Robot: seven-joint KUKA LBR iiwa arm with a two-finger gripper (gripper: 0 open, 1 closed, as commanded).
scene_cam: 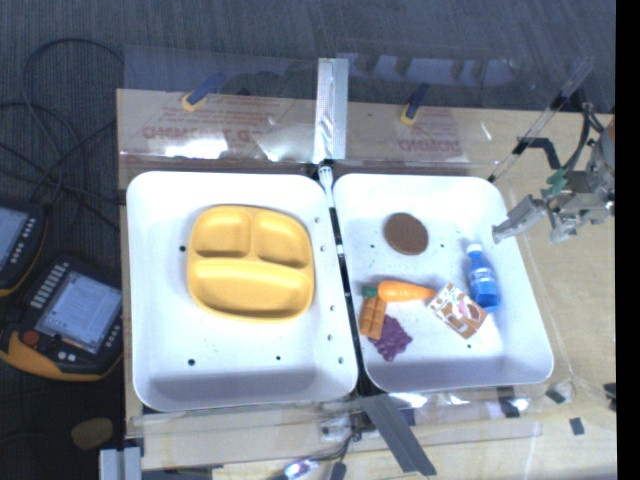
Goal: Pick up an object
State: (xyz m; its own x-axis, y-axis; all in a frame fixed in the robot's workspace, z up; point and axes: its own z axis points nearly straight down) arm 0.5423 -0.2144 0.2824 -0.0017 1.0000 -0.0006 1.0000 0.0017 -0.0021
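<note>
The right bin (520,353) holds several small objects. A brown round disc (406,233) lies toward the back, and a blue bottle (482,276) lies near the right wall. An orange carrot (405,291), an orange waffle-like piece (372,316) and purple grapes (393,338) cluster at the front left. A small printed carton (459,310) lies beside the bottle. My gripper (558,211) hangs at the view's right edge, over the bin's right rim, above and to the right of the bottle. Nothing is seen in it.
The left bin (160,368) bears a yellow divided plate (250,261). A metal divider (331,108) stands behind the seam between the bins. A handheld pendant (62,313) and cables lie on the floor to the left.
</note>
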